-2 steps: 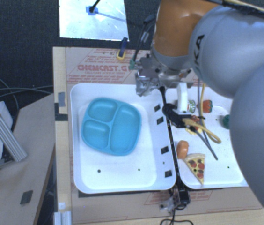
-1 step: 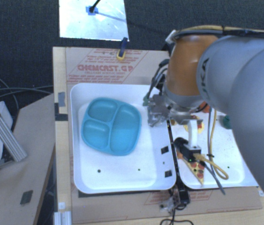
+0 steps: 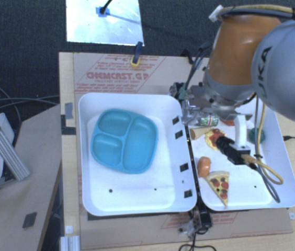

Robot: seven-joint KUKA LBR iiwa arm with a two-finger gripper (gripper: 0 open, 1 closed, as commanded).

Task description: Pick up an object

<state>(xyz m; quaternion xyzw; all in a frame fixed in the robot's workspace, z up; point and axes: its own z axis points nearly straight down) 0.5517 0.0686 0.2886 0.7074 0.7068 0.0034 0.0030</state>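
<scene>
The toy pizza slice (image 3: pixel 219 184) lies at the bottom right of the frame in a white bin (image 3: pixel 249 191), nothing looks picked up yet, and the arm (image 3: pixel 273 51) hangs over a small can (image 3: pixel 208 121) higher up, though I cannot tell if its jaws are open or closed.

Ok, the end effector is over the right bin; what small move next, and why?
Probably lower it a little toward the small can, which lies right beside the end effector near the right bin's left wall. It looks like the closest object; the pizza slice sits farther toward the front.
</scene>
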